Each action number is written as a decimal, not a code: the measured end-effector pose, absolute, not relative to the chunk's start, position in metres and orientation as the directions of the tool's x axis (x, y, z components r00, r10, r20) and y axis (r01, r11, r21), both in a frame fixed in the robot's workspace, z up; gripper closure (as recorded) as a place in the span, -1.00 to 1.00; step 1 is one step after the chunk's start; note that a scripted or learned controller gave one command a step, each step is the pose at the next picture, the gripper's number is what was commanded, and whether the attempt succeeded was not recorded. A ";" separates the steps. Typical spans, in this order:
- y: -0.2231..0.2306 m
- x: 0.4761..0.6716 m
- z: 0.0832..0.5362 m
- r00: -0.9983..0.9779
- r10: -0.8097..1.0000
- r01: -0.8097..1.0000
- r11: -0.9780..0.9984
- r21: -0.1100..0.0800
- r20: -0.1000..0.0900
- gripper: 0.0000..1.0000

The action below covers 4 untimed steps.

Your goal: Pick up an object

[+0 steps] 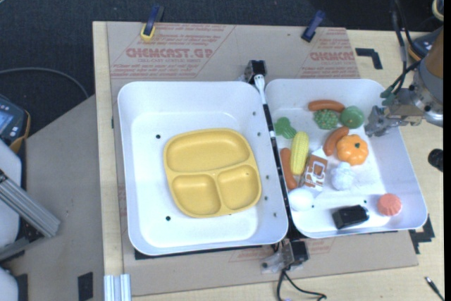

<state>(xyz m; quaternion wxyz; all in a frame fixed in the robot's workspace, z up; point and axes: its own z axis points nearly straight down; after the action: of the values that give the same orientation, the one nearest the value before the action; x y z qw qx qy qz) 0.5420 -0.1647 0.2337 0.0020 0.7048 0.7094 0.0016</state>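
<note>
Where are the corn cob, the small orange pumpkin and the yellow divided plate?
corn cob [299, 153], camera view, middle of the cob.
small orange pumpkin [352, 149], camera view, its rounded top.
yellow divided plate [208, 149], camera view, floor of its large compartment.

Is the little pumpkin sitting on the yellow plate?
No, the orange pumpkin sits in the right bin among the other toy foods, while the yellow plate lies in the left bin.

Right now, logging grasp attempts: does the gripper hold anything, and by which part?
Nothing shows between the fingers of the gripper; it hovers at the right bin's far edge.
</note>
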 end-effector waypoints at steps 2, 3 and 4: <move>-0.065 0.607 0.224 -0.006 1.000 1.000 0.006 0.004 0.000 1.00; -0.018 0.632 0.216 -0.005 1.000 1.000 0.005 0.004 0.000 1.00; 0.030 0.643 0.231 -0.005 1.000 1.000 0.005 0.005 0.001 1.00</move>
<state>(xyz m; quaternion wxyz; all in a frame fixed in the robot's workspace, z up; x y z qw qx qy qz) 0.6434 0.0298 0.2306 0.0013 0.7052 0.7090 0.0021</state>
